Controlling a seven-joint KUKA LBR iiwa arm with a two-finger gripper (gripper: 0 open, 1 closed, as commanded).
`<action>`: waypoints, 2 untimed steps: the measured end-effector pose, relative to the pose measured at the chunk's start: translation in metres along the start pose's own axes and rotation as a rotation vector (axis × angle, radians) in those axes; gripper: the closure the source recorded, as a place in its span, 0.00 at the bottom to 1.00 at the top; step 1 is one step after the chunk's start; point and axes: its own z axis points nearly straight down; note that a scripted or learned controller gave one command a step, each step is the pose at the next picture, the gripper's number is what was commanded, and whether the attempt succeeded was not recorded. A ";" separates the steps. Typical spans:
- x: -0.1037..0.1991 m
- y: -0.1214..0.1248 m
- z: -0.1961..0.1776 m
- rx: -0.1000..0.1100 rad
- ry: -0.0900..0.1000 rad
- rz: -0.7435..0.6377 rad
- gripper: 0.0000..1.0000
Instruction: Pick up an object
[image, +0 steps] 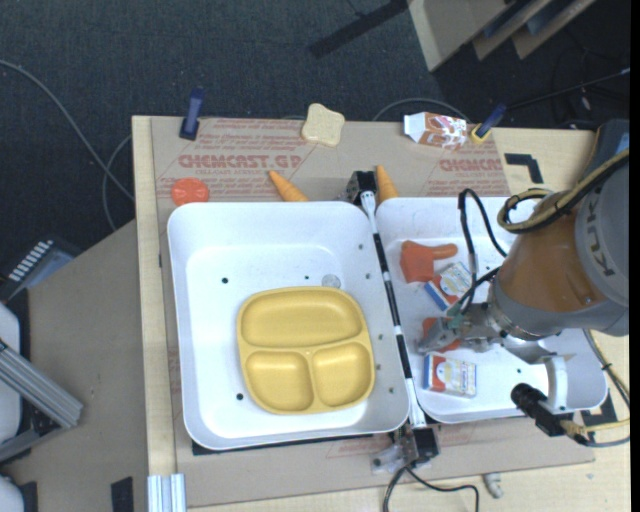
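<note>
Over the right bin (590, 385), arm is reached in from the right, orange band above wrist, gripper (447, 333) lowered among items; finger spread can't be told, nothing seen gripped; red-blue carton (449, 374) lies just below it, orange-red object (427, 258) above; "CHEMCAST" is printed on cardboard (240, 160); yellow divided tray (305, 348) sits in left bin (200, 290).

Divided tray (305, 349) in left bin (200, 260), small carton (449, 375) in right bin (440, 405), arm (560, 280) over the right bin
</note>
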 end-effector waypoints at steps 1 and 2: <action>0.006 0.040 -0.001 -0.004 -0.001 -0.002 0.00; 0.003 0.021 0.000 -0.001 0.000 -0.001 0.00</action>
